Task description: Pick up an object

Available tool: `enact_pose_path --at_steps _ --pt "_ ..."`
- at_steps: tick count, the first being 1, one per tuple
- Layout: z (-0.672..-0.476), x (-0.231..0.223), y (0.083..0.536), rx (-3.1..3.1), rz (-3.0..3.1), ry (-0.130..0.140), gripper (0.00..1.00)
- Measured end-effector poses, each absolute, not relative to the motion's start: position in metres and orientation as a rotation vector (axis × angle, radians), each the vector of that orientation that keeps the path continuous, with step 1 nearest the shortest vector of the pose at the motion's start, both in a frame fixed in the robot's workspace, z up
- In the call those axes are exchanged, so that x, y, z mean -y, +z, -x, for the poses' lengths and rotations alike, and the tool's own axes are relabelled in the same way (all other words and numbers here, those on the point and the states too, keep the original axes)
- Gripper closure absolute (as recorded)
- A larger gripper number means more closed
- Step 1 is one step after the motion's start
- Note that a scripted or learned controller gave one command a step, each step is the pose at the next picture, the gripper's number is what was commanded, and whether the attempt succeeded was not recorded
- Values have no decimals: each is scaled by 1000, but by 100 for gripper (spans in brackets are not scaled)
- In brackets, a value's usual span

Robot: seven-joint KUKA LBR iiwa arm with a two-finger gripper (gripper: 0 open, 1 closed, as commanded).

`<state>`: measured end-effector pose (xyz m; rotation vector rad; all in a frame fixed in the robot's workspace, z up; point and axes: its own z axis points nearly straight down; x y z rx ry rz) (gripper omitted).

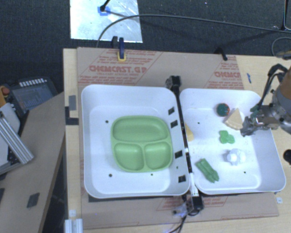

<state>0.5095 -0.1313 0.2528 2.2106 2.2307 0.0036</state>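
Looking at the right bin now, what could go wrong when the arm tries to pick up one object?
The gripper hangs beside the tan wedge, which lies close to the dark green ball and the small green piece. A descent might nudge a neighbour instead of gripping. The wedge lies flat, so it could slip away.

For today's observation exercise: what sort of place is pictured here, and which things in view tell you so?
Probably a robotics lab test bench. A robot arm reaches over two white bins on a board, one holding a green divided tray, the other small toy items; cables and a control pendant lie nearby.
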Motion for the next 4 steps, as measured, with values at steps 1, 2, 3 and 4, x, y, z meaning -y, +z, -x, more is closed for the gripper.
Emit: enact_pose_path --at_steps 1,2,3,4 --pt "-530 81 258 -2233 -2208 6 100" --pt "-549 36 259 -2230 -2210 5 100" --pt "-552 -16 247 -2233 -2212 2 100" --pt "-566 -59 246 -2231 -2211 5 100"
